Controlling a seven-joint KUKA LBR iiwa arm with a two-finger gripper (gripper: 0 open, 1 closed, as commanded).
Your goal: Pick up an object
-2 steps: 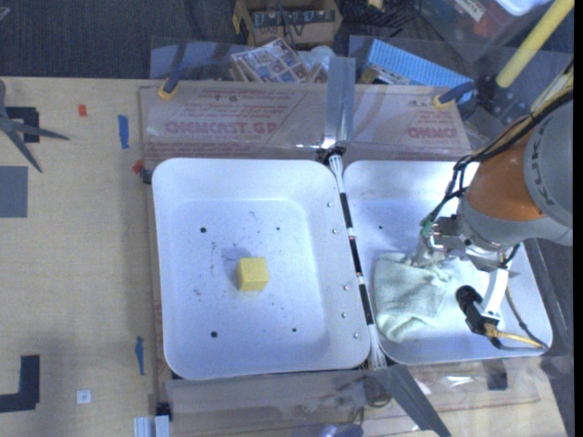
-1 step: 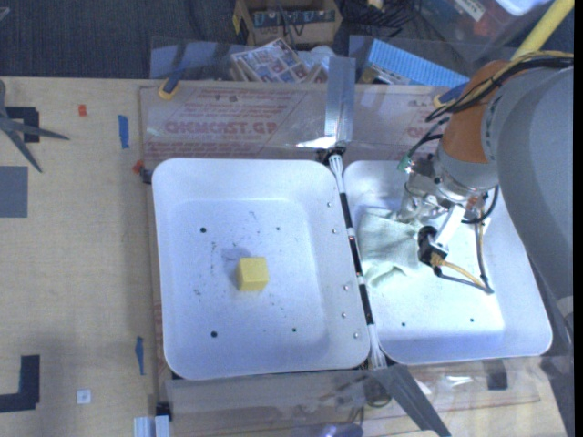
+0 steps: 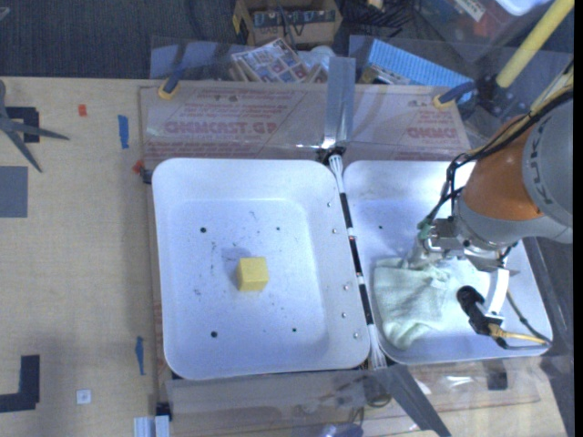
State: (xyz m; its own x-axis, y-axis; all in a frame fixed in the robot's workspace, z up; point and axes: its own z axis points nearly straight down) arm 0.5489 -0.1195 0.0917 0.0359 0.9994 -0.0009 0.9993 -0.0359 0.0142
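Cloth (image 3: 410,303), crumpled in right bin (image 3: 383,189): soft and light; pinch a raised fold. Gripper (image 3: 428,248) hangs at its upper edge, finger state indiscernible.

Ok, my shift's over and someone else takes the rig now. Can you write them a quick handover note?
End effector: low in the right bin, at the upper edge of the crumpled pale cloth; its grip state can't be made out.
Things: cloth in the right bin's near half; yellow block lying alone mid left bin.
Done: arm is down at the cloth.
Left: nothing visibly lifted; a confirmed pick is outstanding.
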